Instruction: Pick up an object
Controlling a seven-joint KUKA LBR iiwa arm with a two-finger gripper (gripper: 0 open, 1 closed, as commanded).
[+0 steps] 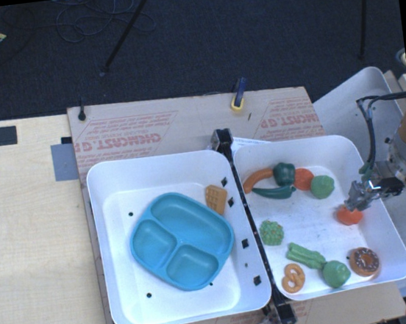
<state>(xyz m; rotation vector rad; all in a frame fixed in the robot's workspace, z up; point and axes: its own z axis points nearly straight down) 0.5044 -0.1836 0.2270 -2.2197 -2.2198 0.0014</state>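
The right bin (371, 172) holds several toy foods. A small red-orange piece (348, 215) lies near the bin's right wall. My gripper (359, 198) hangs directly over its upper right edge, touching or nearly touching it. The piece rests on the bin floor. Whether it is gripped is hidden by the gripper body.
Also in the right bin: a dark green pepper (283, 175), orange curved piece (257, 178), green ball (322, 186), broccoli (271, 232), pea pod (305, 255), pretzel (293, 278), lime (336, 273), donut (364, 261). The left bin (112, 206) holds a blue divided plate (181, 240) and a waffle piece (216, 198).
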